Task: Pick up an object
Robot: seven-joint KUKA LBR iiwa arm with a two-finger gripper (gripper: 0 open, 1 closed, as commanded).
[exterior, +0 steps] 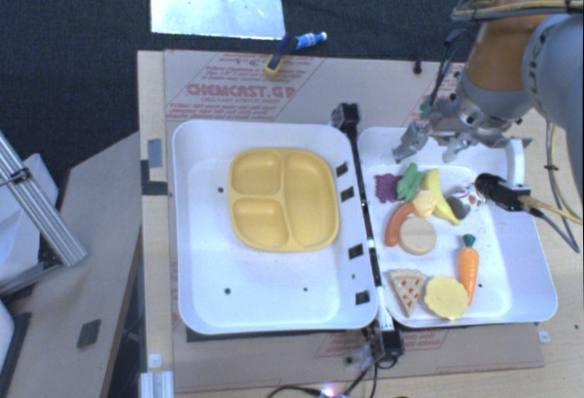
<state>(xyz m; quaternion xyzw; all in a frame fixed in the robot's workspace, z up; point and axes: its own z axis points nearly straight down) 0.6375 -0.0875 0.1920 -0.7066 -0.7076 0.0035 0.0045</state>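
Hovering over right bin (525,296), far edge: my gripper (429,141), fingers spread, pinching nothing. Near it: banana (442,195), carrot (467,264), pizza slice (406,289). Left bin (196,296): yellow tray (281,199).

A divided plate (282,199) lies in the left bin (196,296); toy foods (429,241) fill the right bin (529,287).

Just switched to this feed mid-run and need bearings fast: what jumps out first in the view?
The yellow divided plate lies alone in the left bin. A cluster of toy food crowds the right bin: carrot, pizza slice, banana and purple grapes. The grey arm's gripper hangs over that bin's far end, above the pile.
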